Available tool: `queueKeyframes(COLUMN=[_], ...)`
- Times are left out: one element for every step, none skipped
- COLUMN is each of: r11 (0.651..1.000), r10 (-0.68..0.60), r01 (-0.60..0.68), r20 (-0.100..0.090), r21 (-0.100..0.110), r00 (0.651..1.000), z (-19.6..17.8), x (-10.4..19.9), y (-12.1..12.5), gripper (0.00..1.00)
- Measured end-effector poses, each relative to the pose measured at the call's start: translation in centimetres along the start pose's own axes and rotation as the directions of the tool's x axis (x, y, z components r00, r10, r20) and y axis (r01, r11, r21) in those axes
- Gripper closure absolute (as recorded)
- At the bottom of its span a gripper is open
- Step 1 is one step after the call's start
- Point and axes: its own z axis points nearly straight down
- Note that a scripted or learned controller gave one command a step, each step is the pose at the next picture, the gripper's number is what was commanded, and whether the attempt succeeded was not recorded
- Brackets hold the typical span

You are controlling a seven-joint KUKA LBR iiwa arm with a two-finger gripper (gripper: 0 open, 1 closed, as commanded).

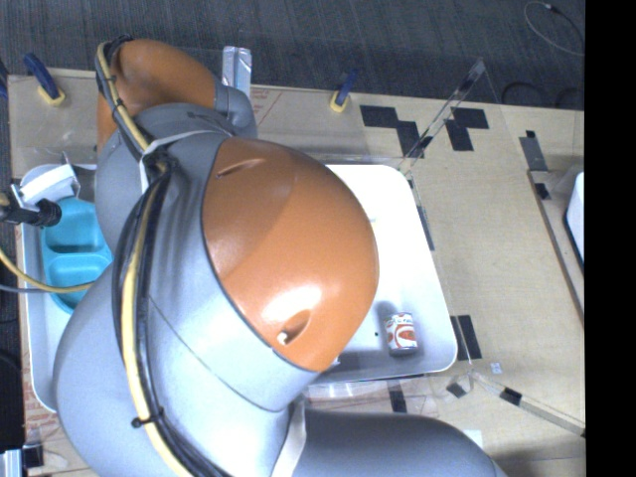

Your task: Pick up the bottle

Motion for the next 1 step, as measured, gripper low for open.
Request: queueKeyframes(r11=[0.945], r10=[-0.326], r01=[0.326], r20=[0.018], r21=[0.008], r00=[0.945], z=[-14.96], x=[2.67], y=[0.54], gripper=[1.0])
